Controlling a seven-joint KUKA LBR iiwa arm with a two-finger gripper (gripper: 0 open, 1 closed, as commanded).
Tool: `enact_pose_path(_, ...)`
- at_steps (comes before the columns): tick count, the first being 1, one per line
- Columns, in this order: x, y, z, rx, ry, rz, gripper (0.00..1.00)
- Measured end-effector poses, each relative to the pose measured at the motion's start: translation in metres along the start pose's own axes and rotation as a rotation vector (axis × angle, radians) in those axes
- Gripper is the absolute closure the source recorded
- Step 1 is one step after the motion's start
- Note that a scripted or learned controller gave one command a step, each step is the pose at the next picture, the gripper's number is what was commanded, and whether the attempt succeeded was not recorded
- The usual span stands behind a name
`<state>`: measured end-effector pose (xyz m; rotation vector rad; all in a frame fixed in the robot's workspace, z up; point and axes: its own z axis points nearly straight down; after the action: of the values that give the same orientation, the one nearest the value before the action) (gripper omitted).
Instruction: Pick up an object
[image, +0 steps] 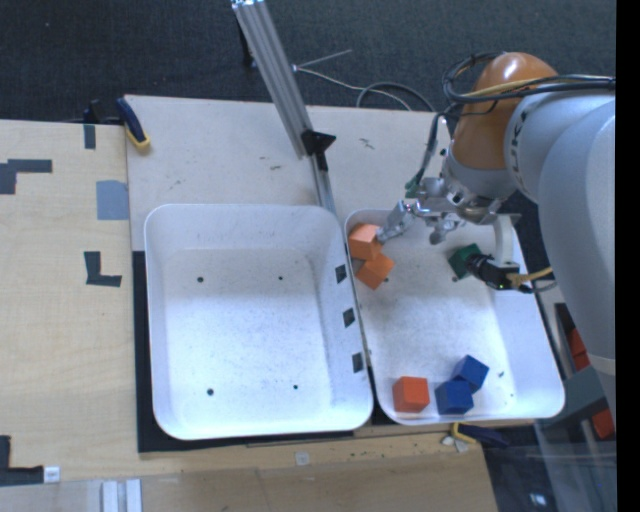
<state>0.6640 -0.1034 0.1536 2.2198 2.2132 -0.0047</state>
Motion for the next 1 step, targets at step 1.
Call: enact_pose_path(1, -0.0022, 0.0025, 0.0077, 0.000, -0.004, -0.002, 0.00)
